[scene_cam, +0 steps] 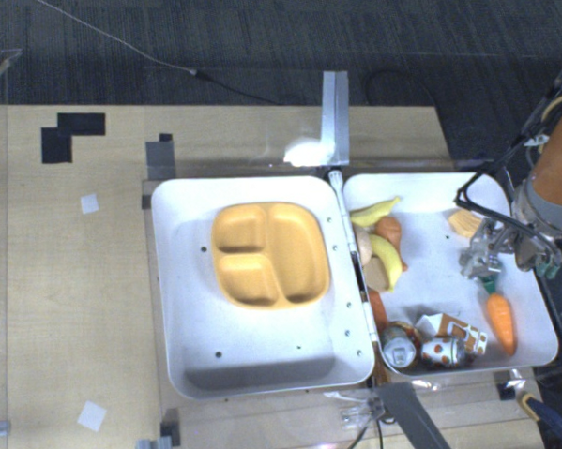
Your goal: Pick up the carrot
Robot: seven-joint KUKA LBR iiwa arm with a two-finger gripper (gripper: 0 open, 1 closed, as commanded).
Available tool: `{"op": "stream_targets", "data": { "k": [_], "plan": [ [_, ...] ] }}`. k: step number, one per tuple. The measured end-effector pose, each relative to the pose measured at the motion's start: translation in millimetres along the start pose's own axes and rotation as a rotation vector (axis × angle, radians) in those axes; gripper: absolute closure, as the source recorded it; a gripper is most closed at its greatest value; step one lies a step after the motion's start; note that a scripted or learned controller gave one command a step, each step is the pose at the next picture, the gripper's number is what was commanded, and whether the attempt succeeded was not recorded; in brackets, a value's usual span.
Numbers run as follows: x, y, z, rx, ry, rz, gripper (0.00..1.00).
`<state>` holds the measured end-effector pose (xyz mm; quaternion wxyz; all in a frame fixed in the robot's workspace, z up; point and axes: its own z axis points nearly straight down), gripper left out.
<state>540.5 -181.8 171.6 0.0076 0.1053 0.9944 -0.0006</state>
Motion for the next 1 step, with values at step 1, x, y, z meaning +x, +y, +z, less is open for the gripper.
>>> {"op": "stream_targets", "data": {
  "k": [1],
  "plan": [
    [-47.6, 32.5, -126.9, -0.001, -0.007, 0.101, 1.00]
  ]
}}
